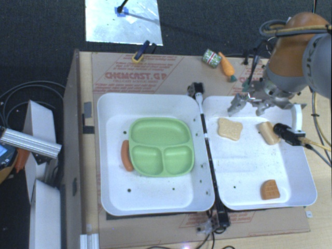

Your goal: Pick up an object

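Observation:
My gripper (248, 107) hangs over the back edge of the right bin (244, 162), its two fingers spread open with nothing between them. Just in front of it and slightly left, a pale slice of toast (230, 129) lies on the bin floor. A beige bread piece (267, 133) lies to the gripper's front right. An orange-brown waffle cracker (270, 189) sits near the bin's front right corner. In the left bin (111, 191) a green divided plate (161, 147) rests, with a red-orange sausage (125, 155) beside its left edge.
A toy carrot (227, 65) and a small green can (211, 57) lie on the cardboard behind the right bin. A black connector with a cable (287, 133) reaches over the right bin beside the bread piece. A black divider strip (205, 139) separates the bins.

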`<state>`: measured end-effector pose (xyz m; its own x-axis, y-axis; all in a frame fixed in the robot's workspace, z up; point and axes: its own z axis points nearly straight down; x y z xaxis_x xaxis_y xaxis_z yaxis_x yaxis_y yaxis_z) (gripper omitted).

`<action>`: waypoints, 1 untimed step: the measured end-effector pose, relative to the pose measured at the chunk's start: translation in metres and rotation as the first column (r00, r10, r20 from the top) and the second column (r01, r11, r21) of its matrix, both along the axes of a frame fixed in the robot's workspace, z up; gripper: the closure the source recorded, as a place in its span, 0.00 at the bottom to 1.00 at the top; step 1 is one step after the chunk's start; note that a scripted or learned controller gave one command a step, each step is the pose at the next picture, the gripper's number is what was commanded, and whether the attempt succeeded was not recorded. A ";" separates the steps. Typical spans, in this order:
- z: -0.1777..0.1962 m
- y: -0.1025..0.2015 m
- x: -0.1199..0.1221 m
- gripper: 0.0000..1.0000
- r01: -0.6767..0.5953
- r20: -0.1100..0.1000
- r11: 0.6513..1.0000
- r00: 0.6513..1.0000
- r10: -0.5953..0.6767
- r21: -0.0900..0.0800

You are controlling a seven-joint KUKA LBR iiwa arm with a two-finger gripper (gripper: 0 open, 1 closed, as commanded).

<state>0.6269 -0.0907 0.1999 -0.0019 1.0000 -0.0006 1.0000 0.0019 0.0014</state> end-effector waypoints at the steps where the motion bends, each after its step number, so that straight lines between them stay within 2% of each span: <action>1: -0.029 -0.035 -0.026 0.00 0.001 -0.001 1.000 1.000 -0.001 -0.001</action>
